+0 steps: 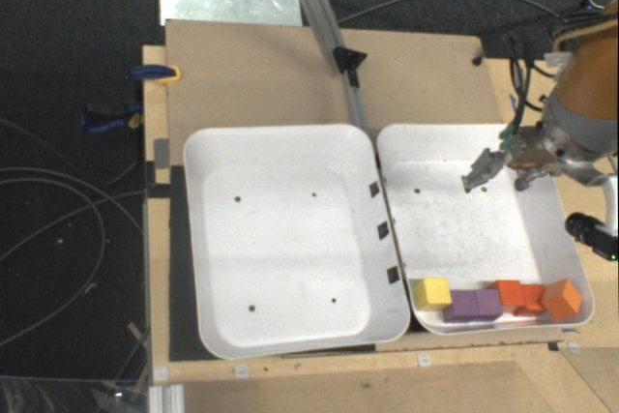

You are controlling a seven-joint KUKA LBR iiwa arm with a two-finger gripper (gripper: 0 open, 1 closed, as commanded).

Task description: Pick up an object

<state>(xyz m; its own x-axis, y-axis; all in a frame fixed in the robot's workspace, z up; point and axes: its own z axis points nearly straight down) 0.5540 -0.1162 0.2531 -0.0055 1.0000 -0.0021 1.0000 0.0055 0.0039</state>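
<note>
1. The arm (588, 102) comes in from the right, its orange band above the grey wrist, and stops over the upper right part of the right bin (455, 150).
2. The gripper (498, 171) hangs above the bin's upper half. One finger (478, 174) points left and down; a second, darker finger sits just right of it, near the bin's right wall.
3. The two fingers stand apart with a gap between them, so the gripper is spread, and nothing lies in that gap.
4. The blocks sit in a row along the bin's near edge, well apart from the gripper and below it in the view.
5. From left to right the row reads: yellow block (432, 292), purple block (473, 305), red block (516, 296), orange block (562, 299).
6. The yellow block touches or nearly touches the purple one; the purple, red and orange blocks are packed close, and whether each pair touches cannot be told.
7. The orange block is in the bin's near right corner and looks tilted against the wall.
8. The bare floor of the right bin lies between the gripper and the row.
9. The left bin (213, 155) lies just beside the right one, their rims meeting along a line of black clips (383, 229).
10. Both bins rest on a brown bench (251, 73).
</note>
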